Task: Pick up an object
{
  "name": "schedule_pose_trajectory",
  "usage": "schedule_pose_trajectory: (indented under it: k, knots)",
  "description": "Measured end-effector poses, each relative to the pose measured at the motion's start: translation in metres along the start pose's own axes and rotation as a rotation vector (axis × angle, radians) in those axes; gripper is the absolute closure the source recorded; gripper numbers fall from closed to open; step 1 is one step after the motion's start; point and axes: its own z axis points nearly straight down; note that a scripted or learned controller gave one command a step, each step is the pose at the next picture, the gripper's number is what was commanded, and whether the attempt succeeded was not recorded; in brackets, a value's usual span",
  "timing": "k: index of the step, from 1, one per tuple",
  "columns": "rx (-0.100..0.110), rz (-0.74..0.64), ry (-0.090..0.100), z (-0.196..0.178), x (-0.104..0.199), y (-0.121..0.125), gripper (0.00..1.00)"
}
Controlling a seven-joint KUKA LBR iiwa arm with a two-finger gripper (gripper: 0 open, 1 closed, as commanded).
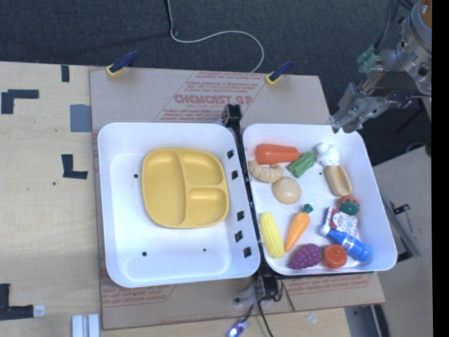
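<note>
Gripper (344,121) sits just past the top right corner of the right bin (372,181), over the rim edge. Nothing visible between the fingers; can't tell if they're parted or closed from this angle.

Left bin (116,188): 1 yellow divided plate (186,187), three compartments, nothing on it.

Right bin, toy food count:
- 2 carrots: big one (276,153) lying flat near the top, small one (297,229) tilted mid-bin
- 1 corn cob (271,234) beside the small carrot
- 1 purple grape bunch (305,256) at the bottom edge
- 1 round beige item (286,190), centre
- 1 peanut-shaped piece (265,173) just left of it
- 1 green piece (302,164) touching the big carrot's tip
- 1 white lump (325,152), nearest to the gripper
- 1 bread roll (338,180)
- 1 strawberry (349,206)
- 1 red-white carton (341,222)
- 1 blue bottle (353,247)
- 1 orange-red round piece (334,256)

Two blue clamps (123,62) hold the cardboard sheet (203,97) at the top.
</note>
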Motion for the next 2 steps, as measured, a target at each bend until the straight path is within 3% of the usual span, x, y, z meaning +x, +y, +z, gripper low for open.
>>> schedule_pose_trajectory:
  k: [1, 2]
  knots:
    - [0.024, 0.004, -0.002, 0.166, 0.05, -0.003, 1.0]
    - [0.003, -0.001, 0.001, 0.135, 0.118, 0.005, 1.0]
